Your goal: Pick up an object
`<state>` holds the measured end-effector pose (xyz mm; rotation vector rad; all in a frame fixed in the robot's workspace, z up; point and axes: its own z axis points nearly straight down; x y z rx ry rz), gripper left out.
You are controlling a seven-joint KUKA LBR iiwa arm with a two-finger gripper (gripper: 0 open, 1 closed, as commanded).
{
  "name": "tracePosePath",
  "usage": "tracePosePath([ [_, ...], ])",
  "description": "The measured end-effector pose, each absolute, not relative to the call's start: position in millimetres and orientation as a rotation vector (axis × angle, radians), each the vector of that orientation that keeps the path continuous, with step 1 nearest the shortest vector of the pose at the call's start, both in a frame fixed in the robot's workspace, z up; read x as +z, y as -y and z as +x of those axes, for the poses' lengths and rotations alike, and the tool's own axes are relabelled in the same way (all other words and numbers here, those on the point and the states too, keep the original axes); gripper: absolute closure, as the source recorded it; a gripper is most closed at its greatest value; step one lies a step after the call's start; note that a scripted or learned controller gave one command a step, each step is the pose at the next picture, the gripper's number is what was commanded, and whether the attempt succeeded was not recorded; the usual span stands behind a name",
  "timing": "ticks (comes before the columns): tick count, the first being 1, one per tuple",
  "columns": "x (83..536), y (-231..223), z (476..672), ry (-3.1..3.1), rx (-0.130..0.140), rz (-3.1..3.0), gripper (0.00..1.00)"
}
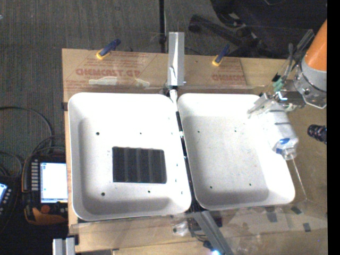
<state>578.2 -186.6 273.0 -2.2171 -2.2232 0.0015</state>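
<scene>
A clear plastic bottle [284,138] with a blue cap end lies on its side against the right wall of the right bin [239,195], its capped end pointing toward the near side of the bench [106,70]. Just above its far end hangs the gripper [261,104], its pale fingers [256,108] spread apart and pointing left over the bin's far right corner, with nothing between them. In the left bin [90,116] a dark ribbed rectangular object [139,165] lies flat near the middle, well apart from the bottle.
</scene>
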Motion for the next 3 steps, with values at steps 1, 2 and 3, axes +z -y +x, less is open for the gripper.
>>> tracePosePath([
  [1, 216, 223, 548.7, 2.267, 0.003, -2.173, 0.0],
  [2, 198, 223, 522.9, 2.319, 0.003, -2.119, 0.0],
  [3, 139, 111, 486.0, 2.352, -0.002, -2.081, 0.0],
])
